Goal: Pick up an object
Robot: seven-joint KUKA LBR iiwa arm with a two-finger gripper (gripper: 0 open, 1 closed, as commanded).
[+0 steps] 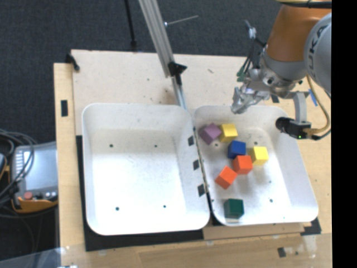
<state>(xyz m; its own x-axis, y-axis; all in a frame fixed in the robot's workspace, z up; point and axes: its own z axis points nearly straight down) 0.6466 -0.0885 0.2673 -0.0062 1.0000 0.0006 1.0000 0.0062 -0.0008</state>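
Gripper (241, 106) hangs over the back rim of the right bin (295, 166), tips pointing down. It looks like nothing sits between the fingers, but they are small and blurry, so I cannot tell if they are apart or together.

Just below the gripper sit the blocks. A purple block (210, 133) and a yellow block (229, 131) touch side by side near the back. Then come a blue block (237, 148), a second yellow block (259, 154), a red block (242, 164) and an orange block (226, 177), bunched close. A green block (234, 208) sits alone near the front rim. They are cubes with no long side; most are turned a bit crooked.

The arm (295, 32) comes in from the right, its orange band high up, wrist bent down. Letters on its grey part are cut off.

The left bin (139, 166) sits beside the right one.
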